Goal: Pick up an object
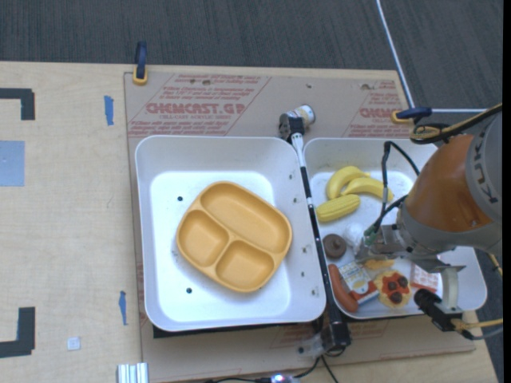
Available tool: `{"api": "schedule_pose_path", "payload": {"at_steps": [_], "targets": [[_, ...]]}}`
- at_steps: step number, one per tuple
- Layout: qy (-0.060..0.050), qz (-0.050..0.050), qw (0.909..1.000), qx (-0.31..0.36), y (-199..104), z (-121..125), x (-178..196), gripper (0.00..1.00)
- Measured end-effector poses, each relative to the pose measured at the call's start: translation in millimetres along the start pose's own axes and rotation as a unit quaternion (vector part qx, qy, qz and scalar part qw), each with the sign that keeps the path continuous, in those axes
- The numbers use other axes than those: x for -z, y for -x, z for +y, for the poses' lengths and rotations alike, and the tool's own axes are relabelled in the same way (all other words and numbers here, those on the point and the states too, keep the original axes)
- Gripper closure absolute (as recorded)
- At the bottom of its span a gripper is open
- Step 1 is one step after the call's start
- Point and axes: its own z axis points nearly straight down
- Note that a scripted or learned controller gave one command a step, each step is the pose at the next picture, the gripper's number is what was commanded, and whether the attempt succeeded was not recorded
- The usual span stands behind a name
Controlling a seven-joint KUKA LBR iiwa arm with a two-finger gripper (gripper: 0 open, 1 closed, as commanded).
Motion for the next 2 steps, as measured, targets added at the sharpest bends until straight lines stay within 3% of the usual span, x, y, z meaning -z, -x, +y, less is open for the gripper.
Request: {"api": "schedule_pose_path", "payload": {"at_steps": [2], "targets": [[0.000,-0.001,1.0000,0.000,-0.5,0.0,-0.1,0.00]]}}
